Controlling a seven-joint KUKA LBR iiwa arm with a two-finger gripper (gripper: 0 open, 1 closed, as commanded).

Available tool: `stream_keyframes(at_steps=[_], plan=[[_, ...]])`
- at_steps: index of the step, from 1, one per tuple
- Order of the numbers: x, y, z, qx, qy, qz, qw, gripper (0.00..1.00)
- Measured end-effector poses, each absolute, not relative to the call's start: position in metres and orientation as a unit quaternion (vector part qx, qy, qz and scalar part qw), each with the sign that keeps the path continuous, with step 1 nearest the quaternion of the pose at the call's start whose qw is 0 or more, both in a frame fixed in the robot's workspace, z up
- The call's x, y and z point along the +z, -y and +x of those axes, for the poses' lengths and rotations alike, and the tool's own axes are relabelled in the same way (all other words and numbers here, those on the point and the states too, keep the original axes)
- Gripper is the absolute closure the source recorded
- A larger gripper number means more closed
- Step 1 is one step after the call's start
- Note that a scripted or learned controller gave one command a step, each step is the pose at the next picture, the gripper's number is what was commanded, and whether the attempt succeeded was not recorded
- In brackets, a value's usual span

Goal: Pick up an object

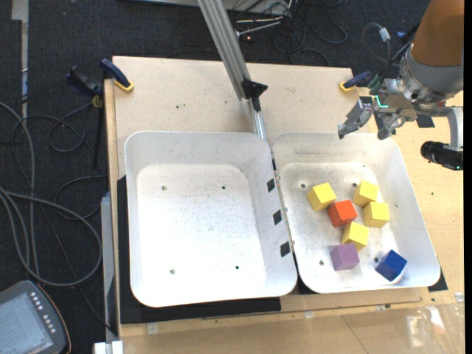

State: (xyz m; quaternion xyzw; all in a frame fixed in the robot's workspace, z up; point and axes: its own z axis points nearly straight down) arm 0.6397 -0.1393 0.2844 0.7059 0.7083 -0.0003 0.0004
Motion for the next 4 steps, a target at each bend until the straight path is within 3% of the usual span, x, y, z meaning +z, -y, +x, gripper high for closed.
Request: stream_keyframes(at_steps=[1,3,4], plan=[[0.222,0.140,0.633,-0.0022,-0.707,0.707,-0.002,0.00],[0.132,0.146,0.640,-0.0015,-0.707,0.707,-0.001,0.00],[0.146,0.146,0.641,0.0005,-0.707,0.708,0.002,1.00]])
